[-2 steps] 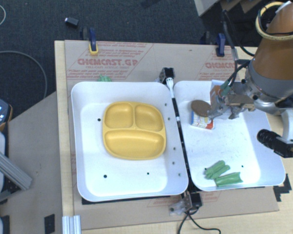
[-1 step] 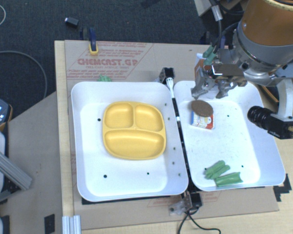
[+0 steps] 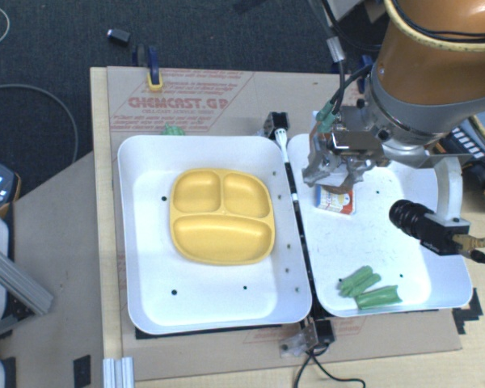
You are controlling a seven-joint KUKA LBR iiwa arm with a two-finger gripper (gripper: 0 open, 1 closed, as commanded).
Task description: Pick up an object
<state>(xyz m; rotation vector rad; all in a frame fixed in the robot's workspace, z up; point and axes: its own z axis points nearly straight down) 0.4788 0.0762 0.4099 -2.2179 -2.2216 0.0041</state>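
My gripper hangs over the back left part of the right bin, and its fingers look spread, so it reads as open. Just under and in front of the fingertips lies a small white carton with red and blue print, partly covered by the gripper. I cannot see the carton clamped between the fingers. Green pea pods lie near the right bin's front edge. A yellow divided plate sits in the middle of the left bin.
The two bins meet along a black seam, close to the gripper's left. The big orange and grey arm hides the back right of the right bin. A cardboard sheet lies behind the bins.
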